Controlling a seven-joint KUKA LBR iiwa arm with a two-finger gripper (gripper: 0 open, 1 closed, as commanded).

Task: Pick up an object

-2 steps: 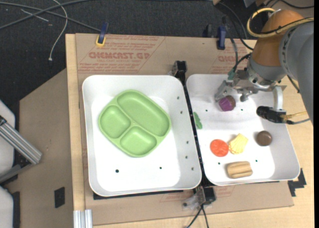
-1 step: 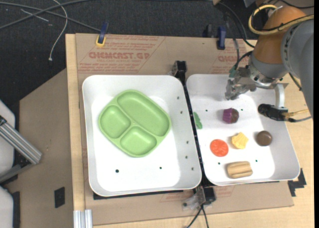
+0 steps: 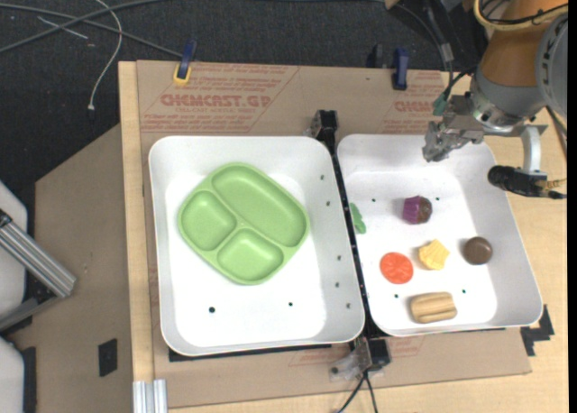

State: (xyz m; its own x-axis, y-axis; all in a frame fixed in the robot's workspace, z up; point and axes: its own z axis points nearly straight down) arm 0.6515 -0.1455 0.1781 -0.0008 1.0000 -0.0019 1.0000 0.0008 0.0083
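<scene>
Two shallow white bins sit side by side on a cardboard-covered surface [image 3: 243,100], seen from above at a slant. The left bin [image 3: 180,312] holds a green divided plate [image 3: 242,222] lying flat near its middle, with bare white floor around it, widest along the near edge. The right bin [image 3: 379,163] holds six small things, all in its near half: a purple round object [image 3: 416,210], a brown ball [image 3: 477,250] near the right wall, a yellow piece [image 3: 434,254], an orange-red disc [image 3: 396,267] just left of it, and a tan bread-like roll [image 3: 432,307] nearest the front rim. A small green item [image 3: 358,219] lies against the left wall. These things sit apart from one another. The far half of this bin is bare floor.

The grey arm with its orange band [image 3: 532,28] reaches in from the far right. Its gripper [image 3: 440,144] points down over the far part of the right bin, well apart from all the objects. Whether the fingers are released or clenched cannot be told; nothing is seen between them.
</scene>
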